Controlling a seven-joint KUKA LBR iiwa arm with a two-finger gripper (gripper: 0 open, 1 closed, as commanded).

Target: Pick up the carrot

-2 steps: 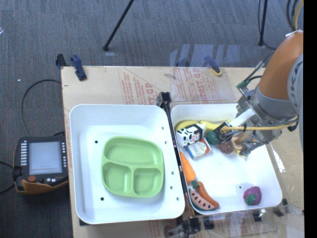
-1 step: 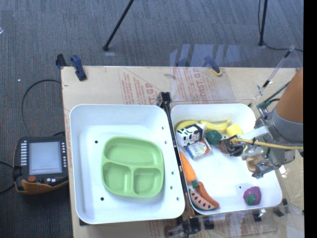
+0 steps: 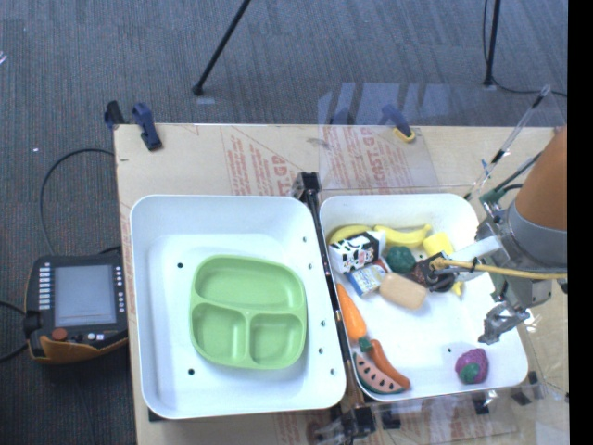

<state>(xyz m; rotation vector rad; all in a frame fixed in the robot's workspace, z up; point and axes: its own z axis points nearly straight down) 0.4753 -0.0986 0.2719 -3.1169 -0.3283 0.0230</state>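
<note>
The carrot [image 3: 350, 313] is a slim orange piece lying lengthwise along the left wall of the right bin [image 3: 435, 334], its tip pointing toward the front. My gripper [image 3: 500, 324] hangs over the right side of that bin, well to the right of the carrot and apart from it. It sits just above and behind a purple bunch of grapes [image 3: 472, 366]. I see nothing held in it.
Near the carrot lie a watermelon slice [image 3: 384, 369], a tan bread piece [image 3: 403, 292], a cow-patterned box [image 3: 355, 248], a banana [image 3: 384, 236] and a green vegetable [image 3: 400, 259]. The left bin [image 3: 141, 239] holds a green divided plate [image 3: 248, 311].
</note>
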